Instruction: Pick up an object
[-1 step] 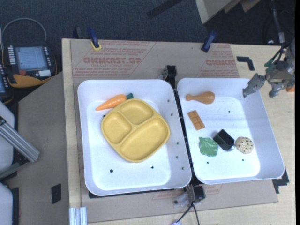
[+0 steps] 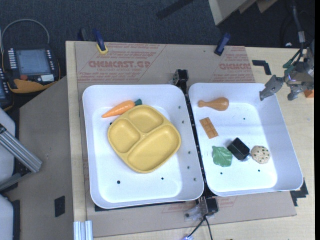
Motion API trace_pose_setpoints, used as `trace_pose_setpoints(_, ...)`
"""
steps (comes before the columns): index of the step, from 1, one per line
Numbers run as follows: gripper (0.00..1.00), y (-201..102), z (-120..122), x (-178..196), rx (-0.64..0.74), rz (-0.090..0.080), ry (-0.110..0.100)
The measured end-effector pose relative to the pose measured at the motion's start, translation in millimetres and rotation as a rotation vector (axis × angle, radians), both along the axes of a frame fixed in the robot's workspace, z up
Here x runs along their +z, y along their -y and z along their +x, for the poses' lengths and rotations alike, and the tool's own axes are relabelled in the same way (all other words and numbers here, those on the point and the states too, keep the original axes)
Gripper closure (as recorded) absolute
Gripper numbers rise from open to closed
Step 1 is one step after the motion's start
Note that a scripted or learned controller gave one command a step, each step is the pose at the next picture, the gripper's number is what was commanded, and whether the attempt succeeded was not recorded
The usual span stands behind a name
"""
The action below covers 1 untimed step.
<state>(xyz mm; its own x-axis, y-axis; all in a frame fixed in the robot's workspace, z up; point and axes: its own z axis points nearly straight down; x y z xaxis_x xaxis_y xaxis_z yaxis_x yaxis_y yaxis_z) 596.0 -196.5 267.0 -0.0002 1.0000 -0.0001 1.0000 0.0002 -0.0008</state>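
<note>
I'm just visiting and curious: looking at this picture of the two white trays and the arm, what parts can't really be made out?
- The gripper at the right bin's far corner: small and blurred in the camera view, so its finger state is unclear.
- The arm behind it: cut off by the right edge.
- The carrot's near side: the yellow divided plate overlaps it.
- The black block: too small to identify.

Bench with two bins
The brown bench (image 2: 150, 59) bore two shallow white bins touching side by side, the left bin (image 2: 95, 134) and the right bin (image 2: 280, 134), with clamps at its far edge.
</note>
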Motion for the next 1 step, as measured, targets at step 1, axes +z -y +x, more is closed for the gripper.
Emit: trace_pose_setpoints(1, 0.0, 6.6, -5.0, -60.2, -0.001, 0.002, -0.006)
